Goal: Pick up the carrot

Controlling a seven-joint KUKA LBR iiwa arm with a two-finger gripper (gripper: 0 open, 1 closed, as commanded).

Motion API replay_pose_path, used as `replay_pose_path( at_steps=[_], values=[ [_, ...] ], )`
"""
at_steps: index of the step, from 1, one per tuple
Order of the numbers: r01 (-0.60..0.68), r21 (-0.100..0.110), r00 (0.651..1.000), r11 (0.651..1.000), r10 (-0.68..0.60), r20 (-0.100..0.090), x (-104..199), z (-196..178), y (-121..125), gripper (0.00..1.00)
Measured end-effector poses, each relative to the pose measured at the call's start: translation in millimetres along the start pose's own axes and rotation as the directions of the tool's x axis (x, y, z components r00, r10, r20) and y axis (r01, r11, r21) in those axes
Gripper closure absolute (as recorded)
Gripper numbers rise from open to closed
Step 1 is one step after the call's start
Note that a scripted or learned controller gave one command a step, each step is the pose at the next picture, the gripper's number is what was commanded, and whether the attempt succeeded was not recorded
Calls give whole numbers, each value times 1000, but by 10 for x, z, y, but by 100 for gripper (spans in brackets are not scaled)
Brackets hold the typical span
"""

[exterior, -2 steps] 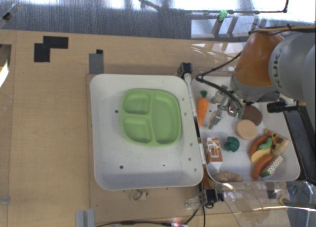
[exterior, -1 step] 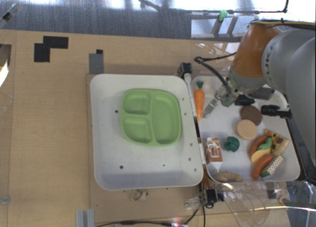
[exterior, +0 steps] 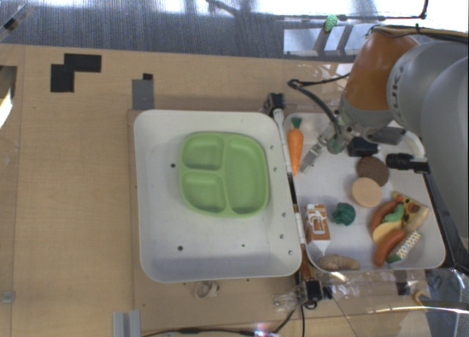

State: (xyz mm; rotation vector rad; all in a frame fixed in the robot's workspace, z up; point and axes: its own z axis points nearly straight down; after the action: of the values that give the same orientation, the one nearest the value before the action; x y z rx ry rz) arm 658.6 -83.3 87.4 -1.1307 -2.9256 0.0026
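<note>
While the carrot (exterior: 294,148) lies untouched in the right bin (exterior: 432,251), close against that bin's left wall and near its far corner, the pick is judged not yet begun. The carrot's long axis is seen running roughly parallel to that wall, with the green top toward the far edge of the bin and the orange tip pointing toward the near edge. The gripper (exterior: 314,154) is found just beside the carrot, on the side away from the wall, with the carrot lying to the gripper's left as the camera shows it. Nothing is seen between the fingers; whether they are spread or pressed together cannot be told, as they appear small, metallic and blurred against the white floor. A short sideways move toward the wall is judged to be what the grasp turns on, with the fingers set across the carrot's narrow width.

Further from the wall, a brown disc (exterior: 372,170), a tan disc (exterior: 366,192), a broccoli piece (exterior: 344,214), a small carton (exterior: 317,223) and a cluster of toy food (exterior: 396,229) are seen. Much of the bin's far side is covered by the arm (exterior: 418,79), and the wrist joint is hidden by cabling.
</note>
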Motion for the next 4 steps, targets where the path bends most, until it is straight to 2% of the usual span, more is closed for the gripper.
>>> replay_pose_path(
  at_steps=[1, 2, 3, 4],
  values=[
    [-91, -9, 996, 996, 91, 0, -203, 10, -237, 0],
    [-119, -24, 993, 993, 119, 16, 450, -1068, 353, 0],
    [118, -7, 993, 993, -118, 12, 638, -990, -278, 0],
    [91, -11, 996, 996, -91, 21, -96, -19, -400, 0]
  ],
)
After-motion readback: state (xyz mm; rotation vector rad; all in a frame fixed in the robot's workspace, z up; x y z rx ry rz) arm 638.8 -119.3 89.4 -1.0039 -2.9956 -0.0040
